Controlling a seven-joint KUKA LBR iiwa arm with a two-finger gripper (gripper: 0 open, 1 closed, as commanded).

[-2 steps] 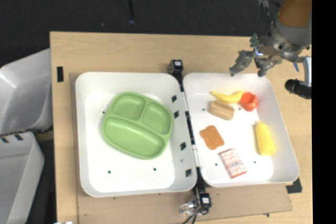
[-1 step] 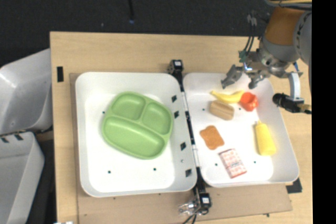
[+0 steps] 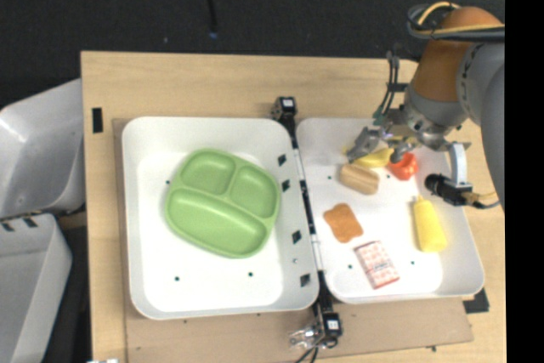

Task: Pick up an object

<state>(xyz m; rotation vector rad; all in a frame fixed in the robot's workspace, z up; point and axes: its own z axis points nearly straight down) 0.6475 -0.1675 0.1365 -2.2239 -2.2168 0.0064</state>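
I am hovering the end effector (image 3: pixel 384 147) low in the right bin (image 3: pixel 450 272), crowding a yellow piece (image 3: pixel 371 159), a red piece (image 3: pixel 404 167) and a tan block (image 3: pixel 359 178); whether anything is clamped, I cannot tell.

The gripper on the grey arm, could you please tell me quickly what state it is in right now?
Gripper: low in the right white bin, over a yellow object beside a small red object; open or closed cannot be told.
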